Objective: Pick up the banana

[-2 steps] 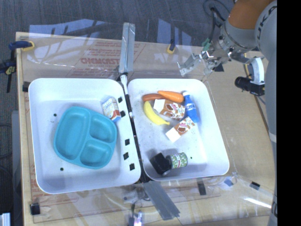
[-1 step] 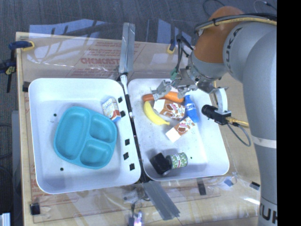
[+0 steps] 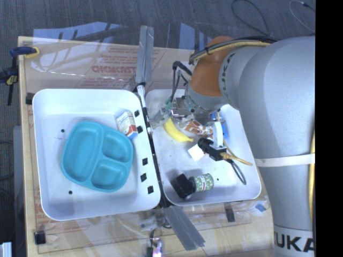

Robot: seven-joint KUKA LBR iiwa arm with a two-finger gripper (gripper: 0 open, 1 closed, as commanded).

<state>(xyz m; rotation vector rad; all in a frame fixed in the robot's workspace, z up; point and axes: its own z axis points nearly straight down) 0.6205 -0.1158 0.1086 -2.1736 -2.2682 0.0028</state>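
Reaching arm: enters from the right, wrist over the right bin
Gripper: low beside the banana; its state cannot be told
Banana: right bin, upper left part
Left bin: blue divided plate

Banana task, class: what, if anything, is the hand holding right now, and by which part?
It cannot be told. The arm's wrist covers the hand, which sits over one end of the banana in the right bin.
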